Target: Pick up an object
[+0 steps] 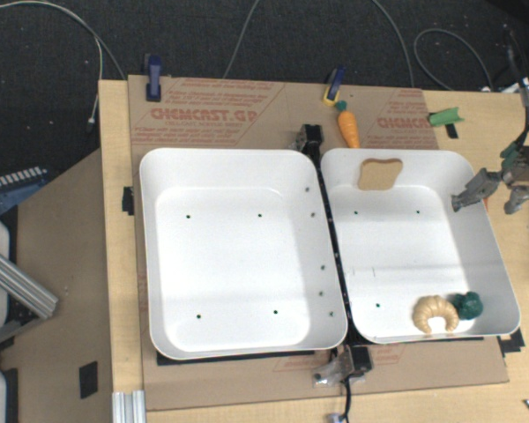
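Plainly, the biggest things here are the two white bins on the bench: the left bin holds nothing to grasp, while the right bin carries all the candidates. A slice of toast leans against its far wall, and a croissant lies in its near right corner, touching a small dark green piece just to its right. A toy carrot rests outside the bins, on the board beyond the right bin's far edge.

The gripper hangs over the right rim of the right bin, its two fingers spread apart with nothing between them. The task looks to be at the approach step: nothing is grasped yet. The next move calls for choosing a target, then travelling in over it and descending with the fingers straddling it.

The middle of the right bin's floor is bare, giving free room to descend. The croissant and green piece sit tight to the near and right walls, so a finger could catch the rim there. The toast, propped on the far wall, leaves little edge to pinch.
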Robot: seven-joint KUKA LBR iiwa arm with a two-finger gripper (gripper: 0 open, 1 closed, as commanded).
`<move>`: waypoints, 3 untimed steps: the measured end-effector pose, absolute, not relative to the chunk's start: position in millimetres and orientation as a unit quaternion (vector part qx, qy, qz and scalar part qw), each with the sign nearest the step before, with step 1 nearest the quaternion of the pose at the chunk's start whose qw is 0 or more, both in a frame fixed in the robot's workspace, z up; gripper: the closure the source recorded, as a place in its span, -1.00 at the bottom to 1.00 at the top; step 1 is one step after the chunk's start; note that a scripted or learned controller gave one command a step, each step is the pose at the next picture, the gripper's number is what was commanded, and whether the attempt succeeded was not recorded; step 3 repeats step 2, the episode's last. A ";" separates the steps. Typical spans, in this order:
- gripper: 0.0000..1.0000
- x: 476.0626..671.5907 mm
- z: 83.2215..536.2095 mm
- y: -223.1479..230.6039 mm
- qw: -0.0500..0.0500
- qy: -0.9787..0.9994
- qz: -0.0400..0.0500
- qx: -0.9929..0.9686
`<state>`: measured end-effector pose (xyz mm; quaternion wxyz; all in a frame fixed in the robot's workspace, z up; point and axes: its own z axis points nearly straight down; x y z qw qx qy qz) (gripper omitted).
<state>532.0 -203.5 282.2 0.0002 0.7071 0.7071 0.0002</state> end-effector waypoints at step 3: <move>-1.00 512.9 81.8 -223.5 -0.002 0.707 -0.001 0.707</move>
